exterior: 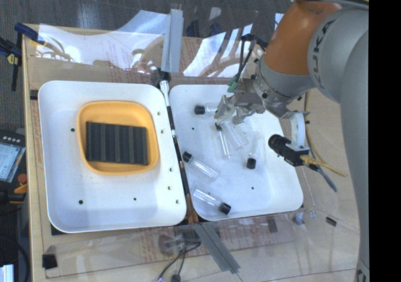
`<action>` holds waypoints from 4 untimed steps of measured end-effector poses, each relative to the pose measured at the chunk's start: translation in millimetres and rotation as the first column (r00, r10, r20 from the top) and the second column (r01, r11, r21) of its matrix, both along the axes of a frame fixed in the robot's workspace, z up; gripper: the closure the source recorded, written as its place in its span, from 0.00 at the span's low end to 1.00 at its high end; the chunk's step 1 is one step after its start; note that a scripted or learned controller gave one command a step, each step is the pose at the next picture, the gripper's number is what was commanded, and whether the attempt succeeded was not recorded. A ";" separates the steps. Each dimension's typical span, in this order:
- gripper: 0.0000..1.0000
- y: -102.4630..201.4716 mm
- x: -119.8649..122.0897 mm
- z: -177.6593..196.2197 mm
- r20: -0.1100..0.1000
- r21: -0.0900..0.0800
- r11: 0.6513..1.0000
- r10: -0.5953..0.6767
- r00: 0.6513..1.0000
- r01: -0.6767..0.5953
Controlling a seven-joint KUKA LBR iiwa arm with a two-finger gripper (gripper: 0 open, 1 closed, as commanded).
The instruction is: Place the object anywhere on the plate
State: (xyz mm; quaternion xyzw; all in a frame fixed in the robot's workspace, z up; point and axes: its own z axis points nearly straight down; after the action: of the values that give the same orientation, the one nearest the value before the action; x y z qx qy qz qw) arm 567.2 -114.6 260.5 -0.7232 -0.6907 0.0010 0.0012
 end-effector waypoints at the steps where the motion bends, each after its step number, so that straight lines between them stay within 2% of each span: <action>1: 1.00 7.6 46.0 -29.7 0.002 0.000 0.968 0.251 0.968 -0.251; 2: 1.00 12.4 28.8 -90.2 -0.001 0.002 0.932 0.363 0.932 -0.363; 3: 1.00 57.5 8.9 -37.9 0.002 0.000 0.904 0.427 0.904 -0.427; 4: 0.00 57.2 8.9 -37.9 0.001 0.000 0.904 0.427 0.904 -0.427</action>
State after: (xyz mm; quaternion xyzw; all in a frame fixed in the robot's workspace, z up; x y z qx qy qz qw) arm 576.1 -57.4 222.6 -0.5544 -0.8322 0.0006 0.0006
